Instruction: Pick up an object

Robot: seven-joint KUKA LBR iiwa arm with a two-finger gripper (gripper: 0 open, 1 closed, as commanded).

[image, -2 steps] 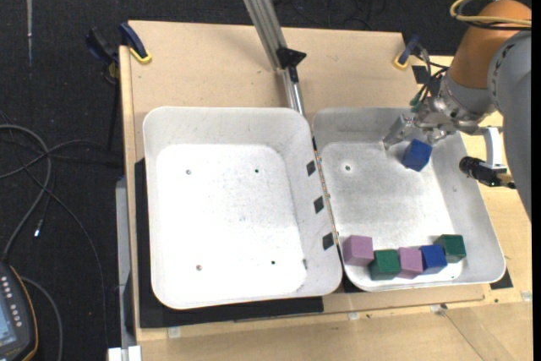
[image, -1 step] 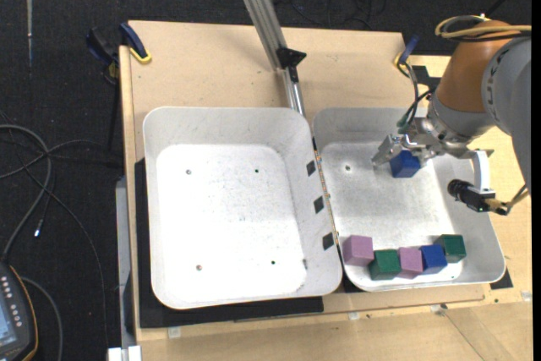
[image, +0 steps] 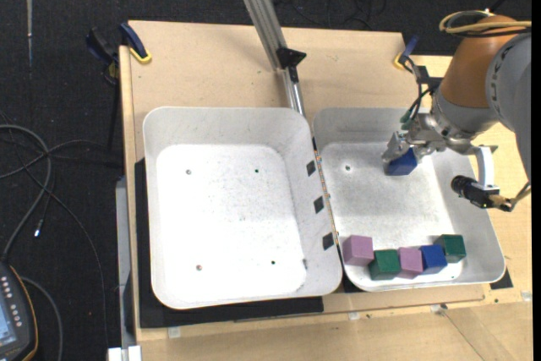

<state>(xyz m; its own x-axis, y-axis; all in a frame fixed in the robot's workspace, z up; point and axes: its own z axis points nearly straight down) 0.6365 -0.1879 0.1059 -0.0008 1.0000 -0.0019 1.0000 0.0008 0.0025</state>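
Along the lower edge of the right bin sits a row of blocks: a purple block, a green block, a pink block, a blue one and a dark green one, packed touching or nearly so. Farther up, right of centre in the frame, the gripper hangs over the bin floor with a blue block at its tip. It appears pinched between closed fingers, though the view is too coarse to be sure. If so, a straight, slow lift suits best, keeping the block level and away from the bin wall. The left bin lies beyond reach of this step.
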